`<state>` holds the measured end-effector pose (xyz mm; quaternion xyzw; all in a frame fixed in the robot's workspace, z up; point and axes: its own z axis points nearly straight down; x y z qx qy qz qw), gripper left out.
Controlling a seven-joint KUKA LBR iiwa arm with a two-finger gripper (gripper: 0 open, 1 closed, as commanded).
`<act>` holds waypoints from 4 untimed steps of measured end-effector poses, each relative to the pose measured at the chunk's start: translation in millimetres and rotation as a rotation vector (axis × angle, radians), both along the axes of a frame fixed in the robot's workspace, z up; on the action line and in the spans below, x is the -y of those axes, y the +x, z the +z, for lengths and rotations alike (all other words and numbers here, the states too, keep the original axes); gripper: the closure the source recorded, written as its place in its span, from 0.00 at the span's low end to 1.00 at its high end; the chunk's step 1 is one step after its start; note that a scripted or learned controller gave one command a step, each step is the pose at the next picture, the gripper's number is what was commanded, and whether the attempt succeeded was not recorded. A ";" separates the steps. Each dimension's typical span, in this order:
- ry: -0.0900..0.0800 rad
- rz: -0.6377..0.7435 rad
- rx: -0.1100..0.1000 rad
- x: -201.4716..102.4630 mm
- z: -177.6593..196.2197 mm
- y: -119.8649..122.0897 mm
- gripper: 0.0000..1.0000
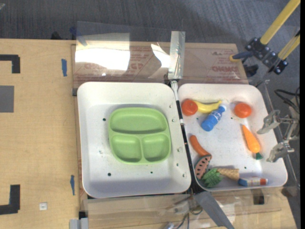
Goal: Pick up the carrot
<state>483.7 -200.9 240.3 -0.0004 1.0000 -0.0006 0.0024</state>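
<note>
The two metal fingers (270, 123) stand well apart at the right edge of the right bin (224, 92), one nearer the far side and one nearer the front, with nothing between them. The gripper (267, 144) sits spread wide over the bin's right rim, holding nothing.

Just to its left lies the carrot (251, 138), close to the right wall about halfway along it. It is flat on the bin floor, orange body pointing toward the far edge and green stub toward the front. It sits just beside the fingers, but from here I cannot tell whether they touch it.

Beyond the carrot, toward the far right corner, is an orange ball (242, 109). Along the far edge lie a banana (209, 105) and, at its left end, a second orange fruit (189, 107), with a blue bottle (212, 118) tilted just in front of the banana.

By the left wall lies a red sausage (200, 146), and in front of it a watermelon slice (202, 165). Along the front edge lie a green broccoli piece (211, 177), an ice-cream cone (228, 172) and a small white tube with red and blue ends (252, 181).

The left bin (90, 128) carries a green divided plate (140, 134) in its middle.
</note>
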 end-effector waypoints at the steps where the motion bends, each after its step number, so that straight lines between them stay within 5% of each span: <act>1: 0.007 -0.018 -0.015 20.1 -142.2 28.8 0.00; 2: -0.001 -0.016 0.006 20.7 -123.7 35.7 1.00; 3: -0.002 0.026 0.011 -26.4 -4.0 49.0 1.00; 4: -0.005 0.131 0.009 5.6 81.0 21.4 1.00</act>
